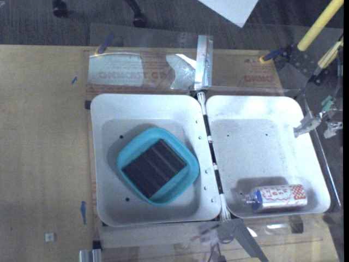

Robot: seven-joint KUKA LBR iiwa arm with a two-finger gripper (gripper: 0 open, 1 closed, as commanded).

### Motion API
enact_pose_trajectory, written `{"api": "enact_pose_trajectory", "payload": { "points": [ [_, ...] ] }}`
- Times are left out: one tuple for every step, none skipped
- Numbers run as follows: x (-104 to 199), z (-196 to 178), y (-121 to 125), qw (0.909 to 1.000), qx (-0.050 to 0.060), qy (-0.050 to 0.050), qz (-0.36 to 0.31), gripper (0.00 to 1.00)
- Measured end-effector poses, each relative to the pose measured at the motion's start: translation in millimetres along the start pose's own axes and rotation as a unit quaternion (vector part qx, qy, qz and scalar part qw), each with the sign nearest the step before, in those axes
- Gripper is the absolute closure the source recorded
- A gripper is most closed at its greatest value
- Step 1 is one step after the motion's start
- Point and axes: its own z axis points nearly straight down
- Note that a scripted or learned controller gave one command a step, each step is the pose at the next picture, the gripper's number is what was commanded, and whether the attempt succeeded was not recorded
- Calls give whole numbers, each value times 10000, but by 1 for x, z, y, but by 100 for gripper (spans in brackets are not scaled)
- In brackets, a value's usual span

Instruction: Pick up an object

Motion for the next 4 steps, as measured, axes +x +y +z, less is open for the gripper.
{"api": "enact_pose_trajectory", "payload": {
  "points": [
    [19, 69, -51, 9978, 11, 4, 665, 0],
    [102, 180, -53, 9996, -22, 4, 293, 0],
    [109, 180, -45, 9982, -49, -20, -590, 0],
    [78, 150, -55, 10000, -3, -3, -64, 0]
  ]
}}
